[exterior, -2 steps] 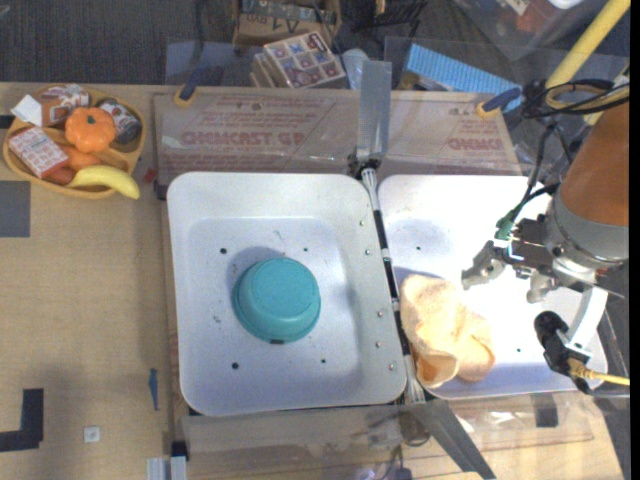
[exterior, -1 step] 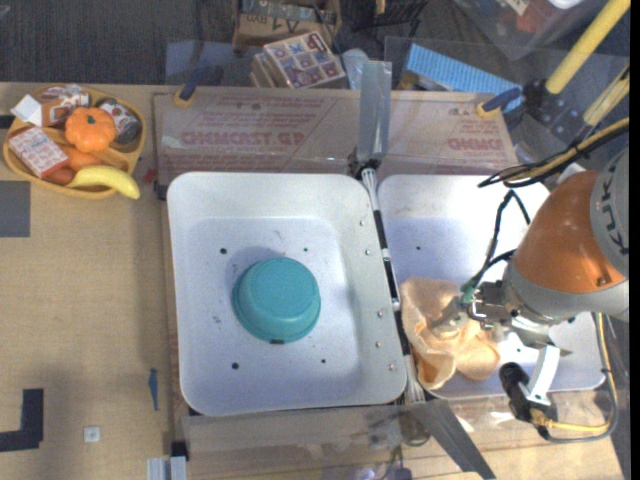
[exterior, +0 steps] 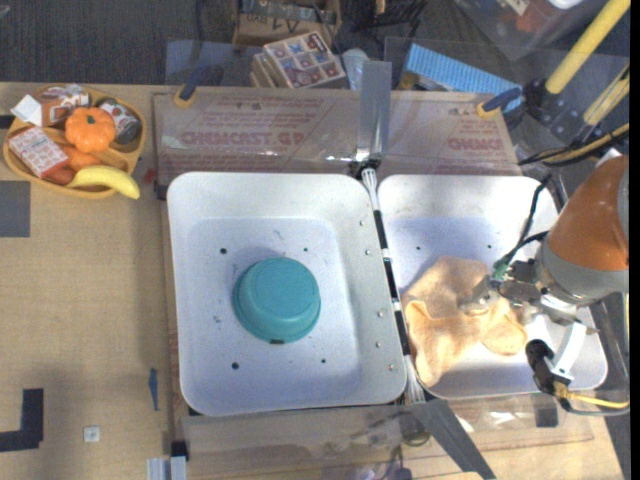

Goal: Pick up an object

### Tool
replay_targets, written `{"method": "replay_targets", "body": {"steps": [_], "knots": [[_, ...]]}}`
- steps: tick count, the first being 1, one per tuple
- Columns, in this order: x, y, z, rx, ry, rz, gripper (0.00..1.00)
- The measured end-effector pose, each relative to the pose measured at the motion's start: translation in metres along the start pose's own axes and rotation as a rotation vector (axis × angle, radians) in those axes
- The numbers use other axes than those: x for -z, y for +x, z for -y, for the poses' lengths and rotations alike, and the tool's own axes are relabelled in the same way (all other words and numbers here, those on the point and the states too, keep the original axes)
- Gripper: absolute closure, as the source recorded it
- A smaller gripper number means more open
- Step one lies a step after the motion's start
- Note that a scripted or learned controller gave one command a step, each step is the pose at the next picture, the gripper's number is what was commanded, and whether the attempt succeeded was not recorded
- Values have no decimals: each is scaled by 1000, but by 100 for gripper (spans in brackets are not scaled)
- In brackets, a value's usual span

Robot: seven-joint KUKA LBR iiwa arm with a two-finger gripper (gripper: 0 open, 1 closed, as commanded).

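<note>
Across the middle of the frame you see 2 white bins: the left bin [exterior: 200, 208] and the right bin [exterior: 440, 203]. Centre of the left bin: a teal bowl [exterior: 278, 299], upturned, rigid, likely smooth and hard to pinch. Lower part of the right bin: a crumpled tan cloth [exterior: 440, 323], probably light and limp; take it at a raised fold. The gripper [exterior: 482, 298] sits at the cloth's upper right; its finger state cannot be told.
</note>
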State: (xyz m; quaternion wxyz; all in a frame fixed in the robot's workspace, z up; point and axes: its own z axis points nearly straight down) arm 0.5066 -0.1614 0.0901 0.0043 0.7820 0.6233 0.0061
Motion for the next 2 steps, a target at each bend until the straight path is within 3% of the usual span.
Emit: {"method": "replay_targets", "body": {"steps": [1,2], "knots": [[9,-1,-2,-3,-4,0,100],[91,44,8,119,19,4,100]]}}
